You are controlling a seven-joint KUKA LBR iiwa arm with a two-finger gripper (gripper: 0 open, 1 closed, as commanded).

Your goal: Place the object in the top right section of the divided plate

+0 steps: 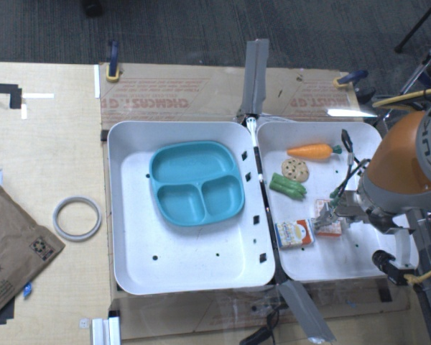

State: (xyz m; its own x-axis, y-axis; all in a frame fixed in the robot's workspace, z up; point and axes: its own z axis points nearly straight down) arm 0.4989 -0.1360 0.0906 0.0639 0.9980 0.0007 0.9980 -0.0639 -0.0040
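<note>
Turquoise plate (196, 183) sits in the left bin (129, 264), with one wide section on the far side and two smaller ones nearer me; all three look bare. I see the arm (409, 164) coming in from the right, its orange band bulking over the right bin (345, 268) and covering that bin's right edge.

The jaws (335, 210) hang low over the middle of the right bin, just above a small red-and-white carton (329, 220). I cannot tell whether they are apart or together: the fingers are thin, dark and merge with cables and the carton behind them. Whether they touch the carton is also unclear to me.

Just left of that carton lies a second packet (294, 233), white with orange print, too small to read. Further back I make out a green pod (287, 186), a speckled cookie (295, 169) and a carrot (312, 151), each lying apart from the jaws.

On the worktop (43, 142) to the left there is a tape ring (77, 217) and a brown box (11, 261), cut off by the frame's edge.
</note>
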